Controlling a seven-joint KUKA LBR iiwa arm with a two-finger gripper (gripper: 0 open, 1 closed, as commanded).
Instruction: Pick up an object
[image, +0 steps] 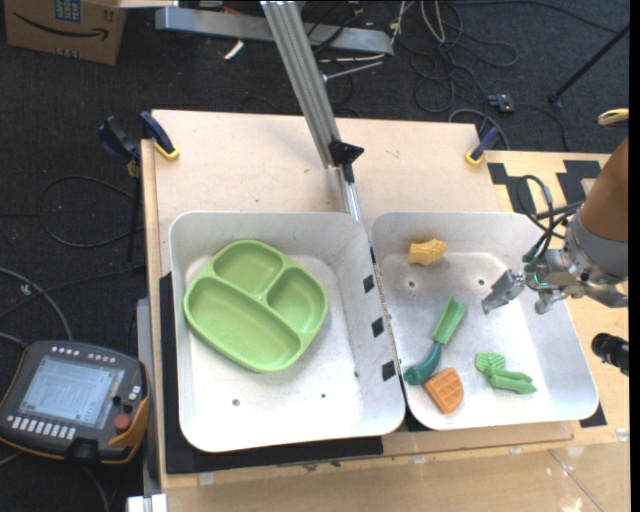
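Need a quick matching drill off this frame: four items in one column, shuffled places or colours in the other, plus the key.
Column 1
1. divided plate
2. yellow piece
3. orange wedge
4. gripper

Column 2
A. near front edge of the right bin, beside the teal end of a long green piece
B. light green, lying in the left bin
C. above the right bin's right half, arm coming in from the right
D. far end of the right bin

Pairs: 1-B, 2-D, 3-A, 4-C
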